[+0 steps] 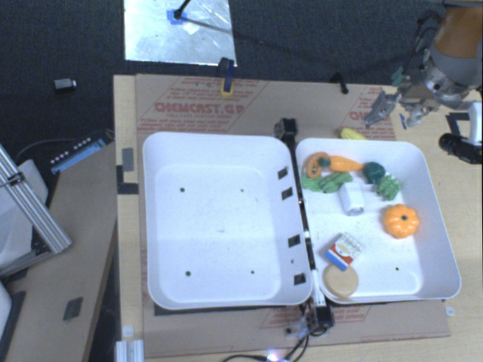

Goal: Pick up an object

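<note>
My gripper (394,115) hangs open above the bench behind the right bin (434,225), its two fingers spread and nothing between them. In the right bin lie an orange carrot (343,163), a green leafy piece (326,182), a dark green broccoli (373,172), a lighter green piece (389,187), a white cylinder (351,199), an orange pumpkin (400,221), a small red, white and blue packet (343,251) and a tan round disc (340,281). A yellow item (352,134) lies on the cardboard just beyond the bin's far rim, left of the gripper.
The left bin (219,217) stands beside the right one, joined by a black hinge strip (298,210). A shiny metal sheet (179,21) lies at the back. A yellow and blue clamp (226,78) stands at the cardboard's far edge. Aluminium framing (30,210) is at the left.
</note>
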Robot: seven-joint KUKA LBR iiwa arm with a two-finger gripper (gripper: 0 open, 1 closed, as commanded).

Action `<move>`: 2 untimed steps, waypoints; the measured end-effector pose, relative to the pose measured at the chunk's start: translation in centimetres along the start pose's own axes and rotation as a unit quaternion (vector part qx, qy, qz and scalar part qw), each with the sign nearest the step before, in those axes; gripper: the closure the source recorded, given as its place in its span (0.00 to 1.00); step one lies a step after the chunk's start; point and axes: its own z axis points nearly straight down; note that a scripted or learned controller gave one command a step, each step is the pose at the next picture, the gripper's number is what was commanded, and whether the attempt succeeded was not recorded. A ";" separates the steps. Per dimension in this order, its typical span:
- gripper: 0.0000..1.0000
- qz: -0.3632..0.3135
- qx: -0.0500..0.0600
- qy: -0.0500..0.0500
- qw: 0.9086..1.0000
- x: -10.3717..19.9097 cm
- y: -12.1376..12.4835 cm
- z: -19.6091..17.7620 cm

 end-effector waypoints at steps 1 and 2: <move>1.00 -0.003 0.007 0.002 1.000 0.3 -0.2 0.0; 1.00 -0.005 0.001 0.004 1.000 8.7 0.2 -13.5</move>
